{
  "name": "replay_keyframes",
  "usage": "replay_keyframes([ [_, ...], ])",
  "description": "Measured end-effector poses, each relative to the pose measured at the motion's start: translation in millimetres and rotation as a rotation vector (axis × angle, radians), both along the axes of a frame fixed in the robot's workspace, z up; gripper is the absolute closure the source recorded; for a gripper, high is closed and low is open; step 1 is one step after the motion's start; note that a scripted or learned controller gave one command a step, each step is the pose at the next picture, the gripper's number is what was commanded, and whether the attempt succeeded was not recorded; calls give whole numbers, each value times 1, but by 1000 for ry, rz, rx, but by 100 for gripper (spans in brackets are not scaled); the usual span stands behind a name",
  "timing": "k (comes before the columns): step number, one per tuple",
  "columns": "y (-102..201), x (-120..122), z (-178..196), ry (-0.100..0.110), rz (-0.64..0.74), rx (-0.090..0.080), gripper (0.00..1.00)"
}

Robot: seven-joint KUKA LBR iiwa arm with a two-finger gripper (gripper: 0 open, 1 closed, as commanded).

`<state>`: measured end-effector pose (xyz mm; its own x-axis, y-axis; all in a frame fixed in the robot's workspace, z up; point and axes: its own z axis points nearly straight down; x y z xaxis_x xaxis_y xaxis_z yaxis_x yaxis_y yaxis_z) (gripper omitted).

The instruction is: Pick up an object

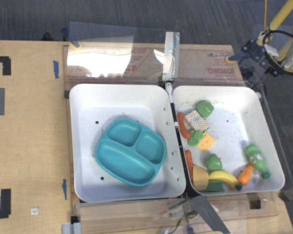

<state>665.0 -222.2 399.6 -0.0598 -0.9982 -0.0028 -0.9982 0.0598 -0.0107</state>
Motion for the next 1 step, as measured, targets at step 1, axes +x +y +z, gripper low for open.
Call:
replay_keyframes([
  [1,0,-13,24,1,379,-2,100],
])
